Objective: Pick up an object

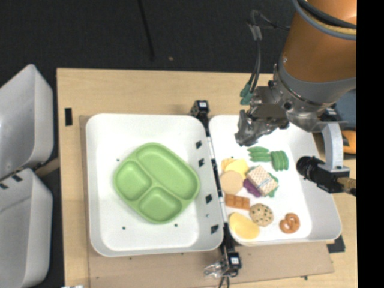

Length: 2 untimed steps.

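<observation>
Gripper [247, 135] hangs at frame centre-right above the right bin [318, 221]; its state I cannot tell. Just below, green toy pea pods [269, 156] look light, rigid, slick; grasp across the narrow width

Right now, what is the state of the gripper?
Gripper: cannot be told; it hangs over the right bin, near the green toy.

Illumination is even and bright from overhead; white bins [96, 161] approach overexposure, shadows are faint, surroundings are dark, and overall focus is slightly soft
</observation>
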Each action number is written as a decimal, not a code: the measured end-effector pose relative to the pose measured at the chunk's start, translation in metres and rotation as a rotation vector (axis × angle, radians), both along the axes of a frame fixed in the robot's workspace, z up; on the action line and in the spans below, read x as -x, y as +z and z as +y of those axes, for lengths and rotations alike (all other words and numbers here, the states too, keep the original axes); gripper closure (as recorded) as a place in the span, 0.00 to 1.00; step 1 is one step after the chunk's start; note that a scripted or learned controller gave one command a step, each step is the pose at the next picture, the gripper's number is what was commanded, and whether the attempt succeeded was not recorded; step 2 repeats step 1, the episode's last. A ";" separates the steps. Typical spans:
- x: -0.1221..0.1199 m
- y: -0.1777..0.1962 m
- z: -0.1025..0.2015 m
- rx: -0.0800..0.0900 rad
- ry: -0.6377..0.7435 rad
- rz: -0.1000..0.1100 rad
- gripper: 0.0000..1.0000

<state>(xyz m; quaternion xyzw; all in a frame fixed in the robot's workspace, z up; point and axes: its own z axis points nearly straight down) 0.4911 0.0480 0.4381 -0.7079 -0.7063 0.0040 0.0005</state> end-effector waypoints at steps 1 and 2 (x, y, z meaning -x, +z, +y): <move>0.000 0.004 0.032 -0.002 0.006 -0.002 1.00; 0.000 0.004 0.032 -0.002 0.006 -0.002 1.00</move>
